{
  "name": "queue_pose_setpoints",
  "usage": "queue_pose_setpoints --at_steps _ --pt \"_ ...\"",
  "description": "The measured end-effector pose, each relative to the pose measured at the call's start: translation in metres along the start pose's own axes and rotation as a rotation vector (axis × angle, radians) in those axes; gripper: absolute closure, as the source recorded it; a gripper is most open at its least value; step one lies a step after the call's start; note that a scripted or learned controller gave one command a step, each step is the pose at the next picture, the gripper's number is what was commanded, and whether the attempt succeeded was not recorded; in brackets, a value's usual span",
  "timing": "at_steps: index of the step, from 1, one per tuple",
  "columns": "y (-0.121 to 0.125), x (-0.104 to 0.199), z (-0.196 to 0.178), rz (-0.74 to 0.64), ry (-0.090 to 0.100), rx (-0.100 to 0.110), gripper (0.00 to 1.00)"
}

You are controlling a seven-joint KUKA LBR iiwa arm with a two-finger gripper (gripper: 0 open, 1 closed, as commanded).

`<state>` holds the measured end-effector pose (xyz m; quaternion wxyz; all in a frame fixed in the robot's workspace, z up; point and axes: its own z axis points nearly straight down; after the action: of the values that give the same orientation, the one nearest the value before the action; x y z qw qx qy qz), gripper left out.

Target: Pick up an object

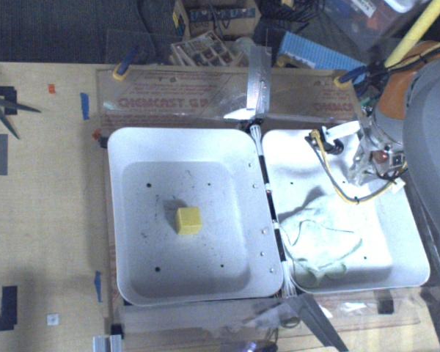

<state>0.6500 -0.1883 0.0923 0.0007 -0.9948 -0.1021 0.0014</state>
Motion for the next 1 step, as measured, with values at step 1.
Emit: queue_pose_setpoints --at_steps 1 --pt "-0.0012 0.0007 -0.0074 -0.005 -0.004 0.001 1.0"
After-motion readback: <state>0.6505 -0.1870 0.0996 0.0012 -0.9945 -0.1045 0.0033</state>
